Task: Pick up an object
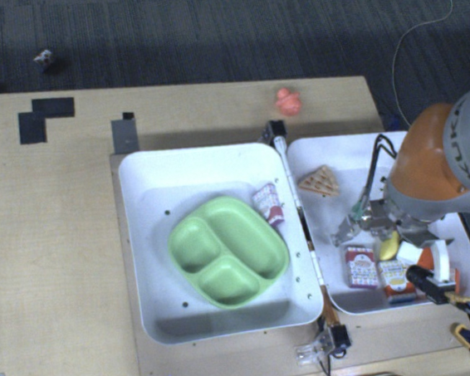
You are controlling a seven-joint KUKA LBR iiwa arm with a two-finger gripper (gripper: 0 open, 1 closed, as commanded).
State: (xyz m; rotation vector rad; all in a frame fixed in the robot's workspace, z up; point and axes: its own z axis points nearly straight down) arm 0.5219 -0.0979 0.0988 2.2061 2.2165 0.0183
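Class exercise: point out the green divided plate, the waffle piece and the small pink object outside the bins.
green divided plate (228,250), camera view, centre ridge.
waffle piece (319,182), camera view, its middle.
pink object (288,100), camera view, its middle.

Even, fairly bright overhead light; slightly soft, perhaps low-resolution.

Arm (457,159) enters from the right edge of the camera view, grey casing with the orange band (424,159) facing the lens. Wrist is bent steeply downward over the right-hand side of the bench, so the camera looks nearly along its length. Gripper (370,220) hangs below and left of the orange band, metal parts and dark cabling visible around it. The wrist body overlaps much of the tool; finger position probably not readable from this angle.
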